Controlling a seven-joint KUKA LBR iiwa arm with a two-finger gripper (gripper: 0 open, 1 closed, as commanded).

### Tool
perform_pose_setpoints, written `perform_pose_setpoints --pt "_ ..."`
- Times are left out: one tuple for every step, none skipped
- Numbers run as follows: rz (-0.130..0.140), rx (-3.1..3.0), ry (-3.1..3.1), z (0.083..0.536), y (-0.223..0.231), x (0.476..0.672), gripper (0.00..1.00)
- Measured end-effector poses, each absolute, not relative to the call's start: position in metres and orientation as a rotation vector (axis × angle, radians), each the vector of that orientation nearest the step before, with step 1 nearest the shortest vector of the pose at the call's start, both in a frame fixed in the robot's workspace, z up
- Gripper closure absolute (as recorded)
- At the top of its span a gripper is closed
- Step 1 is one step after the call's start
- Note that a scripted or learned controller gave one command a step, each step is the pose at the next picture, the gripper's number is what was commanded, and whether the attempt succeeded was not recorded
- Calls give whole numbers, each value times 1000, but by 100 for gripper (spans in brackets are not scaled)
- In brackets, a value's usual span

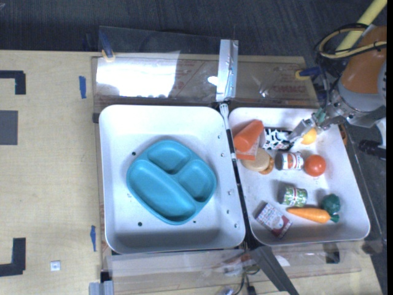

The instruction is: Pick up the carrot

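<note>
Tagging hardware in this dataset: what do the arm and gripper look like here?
The arm comes in at the upper right: a grey body with a broad orange band above the wrist. Yellow and black cables loop over it, beside a pale yellow tube. The gripper is slim grey metal, ending in thin fingers.

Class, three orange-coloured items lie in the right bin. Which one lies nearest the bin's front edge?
The carrot, long and tapered, with a green top; the orange carton and round tomato lie farther back.
</note>
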State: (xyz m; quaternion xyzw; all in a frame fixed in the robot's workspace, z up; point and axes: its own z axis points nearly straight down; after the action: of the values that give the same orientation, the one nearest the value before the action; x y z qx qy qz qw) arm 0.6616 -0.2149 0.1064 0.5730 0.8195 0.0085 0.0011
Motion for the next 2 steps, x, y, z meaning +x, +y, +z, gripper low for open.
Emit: perform_pose_setpoints --pt "7 1909 2487 137 -222 669 0" --pt "13 1626 2704 109 -217 672 0"
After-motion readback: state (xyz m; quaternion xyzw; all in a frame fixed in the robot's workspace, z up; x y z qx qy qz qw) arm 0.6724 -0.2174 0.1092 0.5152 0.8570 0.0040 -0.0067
